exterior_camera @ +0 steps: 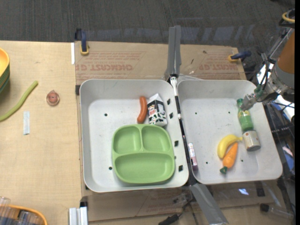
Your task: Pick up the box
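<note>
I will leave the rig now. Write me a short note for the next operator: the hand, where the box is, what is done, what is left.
Hand: over the right bin, near its far right side, just above the green bottle. Whether it is open or shut cannot be told from this view; nothing is seen in it.
Box: the small black-and-white carton lies in the left bin, near the divider, beside the sausage and just behind the green plate.
Done: nothing yet; the box is untouched.
Left: bring the hand across to the left bin, grip the box, lift it.
</note>
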`<state>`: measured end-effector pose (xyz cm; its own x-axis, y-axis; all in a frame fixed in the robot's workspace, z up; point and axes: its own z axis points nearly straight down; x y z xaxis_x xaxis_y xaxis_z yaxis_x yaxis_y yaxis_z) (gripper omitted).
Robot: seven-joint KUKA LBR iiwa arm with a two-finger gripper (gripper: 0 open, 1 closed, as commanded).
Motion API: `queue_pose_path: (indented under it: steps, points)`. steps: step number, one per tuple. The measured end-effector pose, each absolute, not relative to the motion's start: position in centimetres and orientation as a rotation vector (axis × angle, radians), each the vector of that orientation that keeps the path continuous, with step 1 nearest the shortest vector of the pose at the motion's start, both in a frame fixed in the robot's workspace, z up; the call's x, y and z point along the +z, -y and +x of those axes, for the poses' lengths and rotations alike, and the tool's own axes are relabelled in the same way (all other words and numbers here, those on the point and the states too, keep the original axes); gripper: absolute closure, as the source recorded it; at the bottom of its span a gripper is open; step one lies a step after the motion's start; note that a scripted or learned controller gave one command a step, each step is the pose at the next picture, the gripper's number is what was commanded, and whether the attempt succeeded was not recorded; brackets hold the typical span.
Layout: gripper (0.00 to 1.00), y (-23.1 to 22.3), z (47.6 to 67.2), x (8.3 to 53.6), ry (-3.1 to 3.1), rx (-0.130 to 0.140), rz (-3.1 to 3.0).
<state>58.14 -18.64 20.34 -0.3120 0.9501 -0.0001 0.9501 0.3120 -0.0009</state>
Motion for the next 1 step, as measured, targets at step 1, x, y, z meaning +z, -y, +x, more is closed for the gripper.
queue_pose_path:
  steps: [1]
  points:
    - [1.0, 20.63, 55.66, 27.84, 2.733, 0.001, -1.556]
